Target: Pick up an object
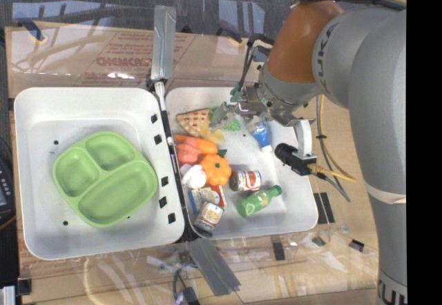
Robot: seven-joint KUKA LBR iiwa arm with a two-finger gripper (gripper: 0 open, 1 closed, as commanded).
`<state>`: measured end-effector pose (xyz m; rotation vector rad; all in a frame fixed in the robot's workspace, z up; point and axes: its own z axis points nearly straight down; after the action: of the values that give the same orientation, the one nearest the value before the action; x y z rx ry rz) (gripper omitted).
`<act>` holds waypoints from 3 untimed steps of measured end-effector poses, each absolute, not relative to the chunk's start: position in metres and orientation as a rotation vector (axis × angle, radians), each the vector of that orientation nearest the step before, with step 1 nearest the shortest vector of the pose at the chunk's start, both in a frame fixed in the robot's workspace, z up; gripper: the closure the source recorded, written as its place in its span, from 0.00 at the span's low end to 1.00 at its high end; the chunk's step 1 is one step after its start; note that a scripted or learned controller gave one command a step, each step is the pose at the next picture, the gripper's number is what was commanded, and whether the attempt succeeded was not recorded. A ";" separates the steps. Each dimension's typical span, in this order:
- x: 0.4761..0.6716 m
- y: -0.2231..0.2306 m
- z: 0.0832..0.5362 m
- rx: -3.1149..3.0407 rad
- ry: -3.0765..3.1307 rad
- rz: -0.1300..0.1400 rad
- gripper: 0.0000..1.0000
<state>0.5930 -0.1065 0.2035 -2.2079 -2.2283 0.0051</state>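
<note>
My jaws (pixel 238 112) hang over upper middle of the right bin (pixel 304 207); can't tell if apart or together. Just right of them lies 1 blue-and-white bottle (pixel 261 136), long axis approx. top-to-bottom of frame, white end toward lower right. Also 1 green bottle (pixel 257 201), 1 orange pumpkin (pixel 216 169), 1 can (pixel 246 180); left bin (pixel 27 159) holds 1 green tray (pixel 105 177).

Claw (pixel 228 116) low, wrist bent leftward

The arm (pixel 373 110) is thick, smooth and light grey, with a glossy orange band (pixel 300 38) above the wrist. Black cables run over its top and along the wrist. A black block (pixel 295 159) juts beside thin yellow wires.
</note>
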 end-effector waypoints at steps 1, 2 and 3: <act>0.594 -0.099 0.118 -2.164 -2.306 -0.016 0.00; 0.606 -0.108 0.103 -2.294 -2.166 -0.022 0.00; 0.551 -0.087 0.194 -2.155 -2.287 -0.003 0.00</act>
<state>0.5515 -0.0875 0.1937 -2.1554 -2.2866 -0.0026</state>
